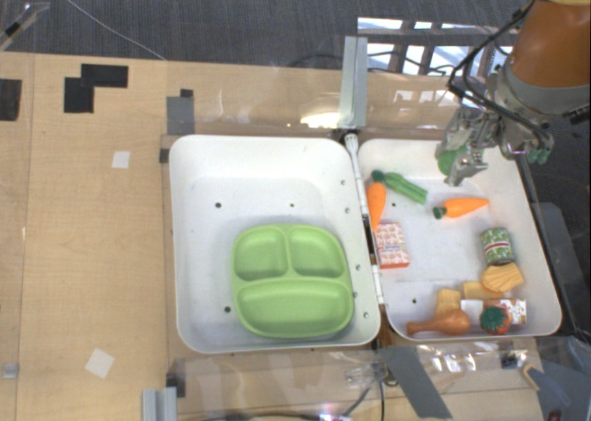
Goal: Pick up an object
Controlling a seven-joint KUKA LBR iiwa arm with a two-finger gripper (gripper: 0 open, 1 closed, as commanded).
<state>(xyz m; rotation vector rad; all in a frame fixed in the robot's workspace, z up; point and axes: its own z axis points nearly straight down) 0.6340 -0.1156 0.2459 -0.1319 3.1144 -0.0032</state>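
While my gripper (464, 162) hangs over the right bin's (545, 267) far side, whether anything is gripped I cannot tell. Just below and beside it lies a carrot (461, 209), orange with a green top, flat on the bin floor.

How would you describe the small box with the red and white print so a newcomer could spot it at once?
Look at the right bin, the one holding toy food. Along its left wall, just below the upright carrot, lies the small box. It is the only flat rectangular piece there, printed in red and white, while its neighbours are rounded.
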